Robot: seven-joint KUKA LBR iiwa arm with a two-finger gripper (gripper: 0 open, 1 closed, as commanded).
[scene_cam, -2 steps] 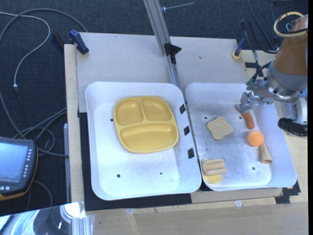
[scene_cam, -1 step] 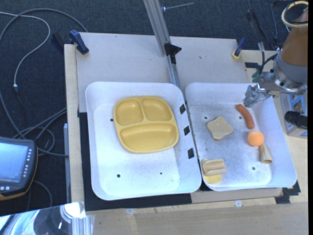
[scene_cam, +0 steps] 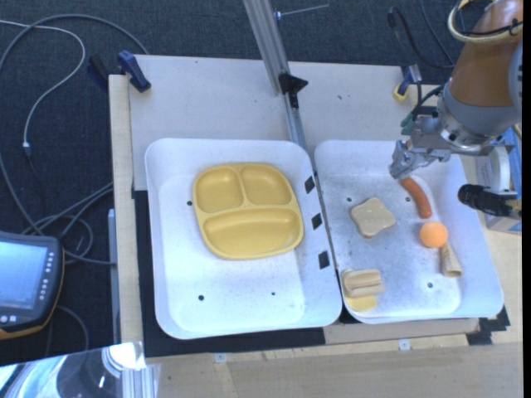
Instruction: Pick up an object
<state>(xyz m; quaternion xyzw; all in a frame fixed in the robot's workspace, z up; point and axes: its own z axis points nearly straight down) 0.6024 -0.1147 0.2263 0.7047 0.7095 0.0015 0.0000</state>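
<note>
Closest to me there's a shiny crinkly bit of plastic or foil [scene_cam: 75,376] at the near left, cut off by the edge, so no idea what it really is. Just past it, the two white bins. The left bin [scene_cam: 170,301] has a matte yellow divided plate [scene_cam: 246,209], three compartments, rounded corners. The right bin [scene_cam: 477,293] has the toy food: a tan sandwich-looking block [scene_cam: 362,283] sitting on something pale yellow at the near rim, a slice of bread [scene_cam: 372,217], an orange ball [scene_cam: 433,235], a small beige cone [scene_cam: 450,260], and a glossy hot dog sausage [scene_cam: 417,196] lying at a slant. The gripper [scene_cam: 401,165] hangs right at the far end of that sausage, maybe touching it, hard to say. Its fingers are a grey blur from here, so I can't tell if they're apart or closed. The arm [scene_cam: 485,65] is cut off at the right.
</note>
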